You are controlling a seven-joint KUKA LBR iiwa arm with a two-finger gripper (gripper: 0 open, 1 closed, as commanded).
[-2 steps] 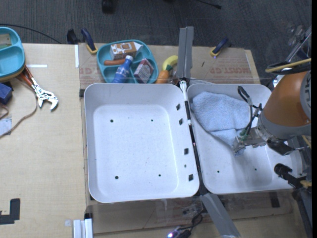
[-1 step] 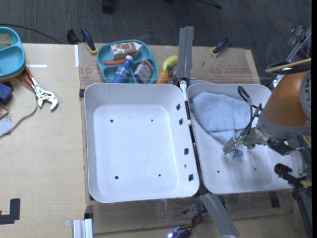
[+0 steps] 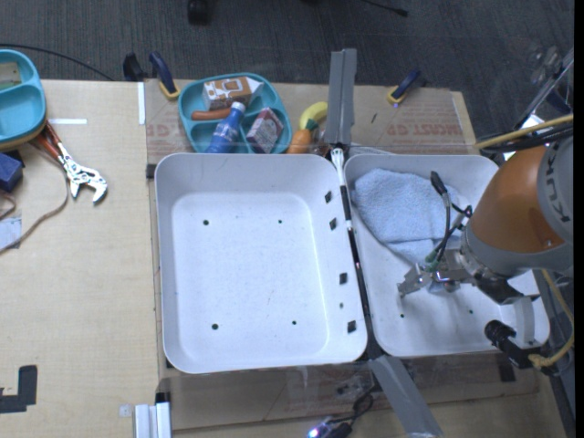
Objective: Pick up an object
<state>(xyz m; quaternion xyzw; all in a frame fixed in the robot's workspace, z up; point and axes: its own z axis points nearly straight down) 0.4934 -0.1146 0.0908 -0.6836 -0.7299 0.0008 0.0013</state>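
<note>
— Where's the thing to pick?

— One towel (image 3: 394, 206), bunched in the far part of the right bin (image 3: 429, 340).

— And the jaws?

— The gripper (image 3: 422, 281) hangs low, just near of the towel; the towel lies beyond it, stretching left to right. Whether the jaws are open, I can't tell.

— Anything else?

— Two bins; the left bin (image 3: 246, 272) is bare.

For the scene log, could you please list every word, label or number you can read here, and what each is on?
Red printing on the strip of brown cardboard behind the two bins: too blurred to read.
Label on the small brown-and-white box in the teal plastic tray: too small to read.
Nothing else legible.
</note>
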